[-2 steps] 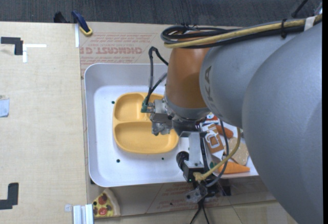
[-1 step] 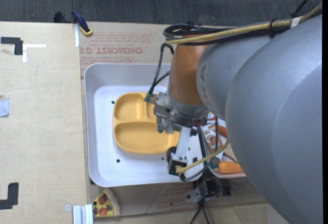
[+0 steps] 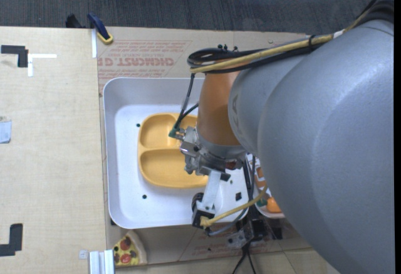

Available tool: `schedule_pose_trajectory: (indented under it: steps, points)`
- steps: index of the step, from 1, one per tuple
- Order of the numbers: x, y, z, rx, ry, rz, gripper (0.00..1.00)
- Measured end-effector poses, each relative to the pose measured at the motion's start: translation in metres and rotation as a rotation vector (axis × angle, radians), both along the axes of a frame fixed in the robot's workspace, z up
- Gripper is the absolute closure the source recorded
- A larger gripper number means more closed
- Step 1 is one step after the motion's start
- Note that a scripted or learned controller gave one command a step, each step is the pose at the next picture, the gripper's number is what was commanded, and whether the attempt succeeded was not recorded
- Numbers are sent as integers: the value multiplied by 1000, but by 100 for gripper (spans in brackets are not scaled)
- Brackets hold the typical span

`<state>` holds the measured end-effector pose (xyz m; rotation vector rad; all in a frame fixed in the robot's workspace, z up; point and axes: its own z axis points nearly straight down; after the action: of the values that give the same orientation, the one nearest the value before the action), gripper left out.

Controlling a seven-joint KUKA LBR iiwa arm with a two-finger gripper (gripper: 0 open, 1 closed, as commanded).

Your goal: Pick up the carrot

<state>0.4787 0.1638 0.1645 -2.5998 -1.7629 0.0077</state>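
The hand (image 3: 194, 160) is parked low over the right edge of the yellow tray (image 3: 156, 169) in the left bin (image 3: 119, 160); whether it's open or closed can't be told, since it's mostly covered by the wrist, and nothing is seen held. An orange bit, probably the carrot (image 3: 274, 205), is spotted at roughly 4 o'clock from the hand, near it, mostly hidden by the arm; its long axis can't be made out. A shift toward 4 o'clock would be needed before any grab.

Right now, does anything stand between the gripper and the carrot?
I cannot tell: the arm covers that area. An orange bit, probably the carrot, peeks out beside it, right of the yellow dish.
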Motion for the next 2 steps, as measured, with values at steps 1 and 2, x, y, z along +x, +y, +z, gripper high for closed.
schedule_pose_trajectory:
  steps: [1, 2]
  points:
    - [-2, -22, -53, 1, 1, 254, 100]
    - [-2, 64, -31, -2, 0, -50, 100]
